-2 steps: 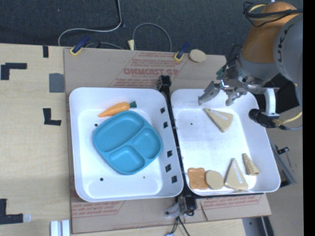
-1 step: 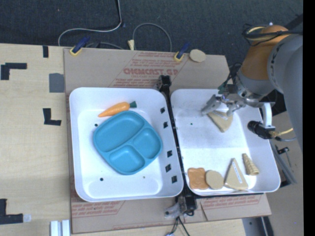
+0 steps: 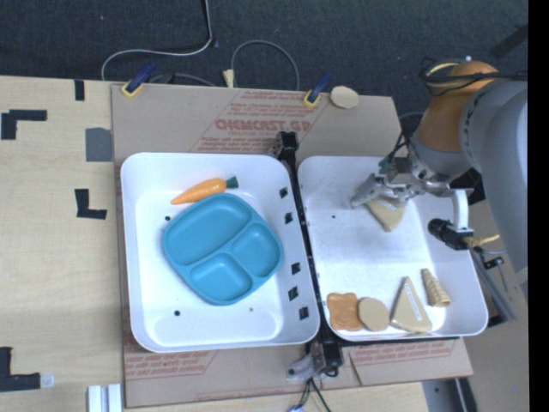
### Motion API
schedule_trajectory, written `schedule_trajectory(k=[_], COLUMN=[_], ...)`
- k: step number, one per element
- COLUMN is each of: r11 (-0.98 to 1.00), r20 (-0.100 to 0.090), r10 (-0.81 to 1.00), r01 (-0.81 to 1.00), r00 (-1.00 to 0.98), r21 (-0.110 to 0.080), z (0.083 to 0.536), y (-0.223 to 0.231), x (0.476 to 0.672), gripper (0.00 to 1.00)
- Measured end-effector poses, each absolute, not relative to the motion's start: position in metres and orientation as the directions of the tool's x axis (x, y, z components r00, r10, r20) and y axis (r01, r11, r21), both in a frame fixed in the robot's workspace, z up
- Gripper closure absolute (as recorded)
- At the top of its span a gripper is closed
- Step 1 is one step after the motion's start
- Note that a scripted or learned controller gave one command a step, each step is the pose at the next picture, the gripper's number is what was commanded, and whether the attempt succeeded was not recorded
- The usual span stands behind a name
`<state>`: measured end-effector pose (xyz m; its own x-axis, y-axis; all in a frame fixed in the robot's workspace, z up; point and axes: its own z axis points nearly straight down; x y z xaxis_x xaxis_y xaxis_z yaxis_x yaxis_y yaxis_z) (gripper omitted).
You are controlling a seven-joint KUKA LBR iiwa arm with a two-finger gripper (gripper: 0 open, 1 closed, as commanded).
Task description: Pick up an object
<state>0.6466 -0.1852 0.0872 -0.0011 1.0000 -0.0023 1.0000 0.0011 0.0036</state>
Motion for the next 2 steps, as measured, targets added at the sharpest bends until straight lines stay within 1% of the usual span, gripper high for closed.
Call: schedule_trajectory(k=[1,2], r11=[0.004,-0.003], r20=[-0.011,0.002], r10=[1.000,1.000], r01=[1.000,1.000], r00=[-0.004,0.003], r21=[0.020,0.010], z=[0.104,0.090], y=[-0.186,-0.224], x=[0.650,0.569], gripper=[1.00,1.00])
